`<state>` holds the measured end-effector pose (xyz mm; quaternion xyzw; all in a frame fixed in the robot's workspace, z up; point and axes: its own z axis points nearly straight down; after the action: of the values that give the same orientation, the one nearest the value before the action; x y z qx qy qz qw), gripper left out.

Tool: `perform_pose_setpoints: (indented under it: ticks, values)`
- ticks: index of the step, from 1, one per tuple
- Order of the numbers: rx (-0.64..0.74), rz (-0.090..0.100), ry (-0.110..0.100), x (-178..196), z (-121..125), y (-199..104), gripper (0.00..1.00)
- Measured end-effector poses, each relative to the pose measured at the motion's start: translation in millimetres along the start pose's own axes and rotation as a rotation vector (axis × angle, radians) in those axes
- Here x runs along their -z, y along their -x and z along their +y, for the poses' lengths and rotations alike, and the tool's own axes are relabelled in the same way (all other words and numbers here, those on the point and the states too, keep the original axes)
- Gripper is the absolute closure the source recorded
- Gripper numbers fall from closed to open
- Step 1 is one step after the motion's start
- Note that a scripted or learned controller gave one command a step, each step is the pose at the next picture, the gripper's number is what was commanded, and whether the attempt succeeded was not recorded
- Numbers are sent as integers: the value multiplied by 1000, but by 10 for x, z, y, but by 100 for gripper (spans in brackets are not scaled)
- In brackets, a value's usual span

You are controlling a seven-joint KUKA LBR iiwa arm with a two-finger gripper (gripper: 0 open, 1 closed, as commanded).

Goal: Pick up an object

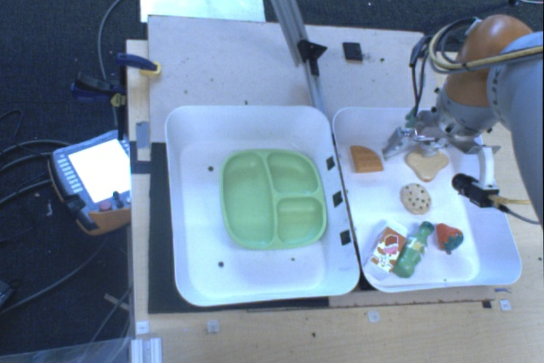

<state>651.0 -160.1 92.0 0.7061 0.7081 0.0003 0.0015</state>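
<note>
The gripper [414,140] is seen low over the right bin [510,263], its metal fingers [396,144] spread apart with nothing between them, just above a pale bone-shaped biscuit [427,165]. An orange wedge [366,159] lies just left of the fingertips. The grey arm [510,81] is bent in from the right, its orange band [486,47] raised behind the wrist.

A round cookie [415,198], a green bottle [413,250], a small carton [387,250] and a strawberry [449,237] are found nearer the front. A green divided plate [274,199] lies in the left bin [195,183].

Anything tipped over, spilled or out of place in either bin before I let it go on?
Nothing spilled. The green bottle lies on its side in the right bin, against the red-and-white packet. The orange wedge, cookie, strawberry and tan piece under the gripper lie flat. The green plate sits level in the left bin.
</note>
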Motion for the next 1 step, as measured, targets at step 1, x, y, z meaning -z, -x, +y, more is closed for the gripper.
perform_pose_setpoints:
  ticks: [1]
  values:
    - [2,-3,7,152,24,8,100]
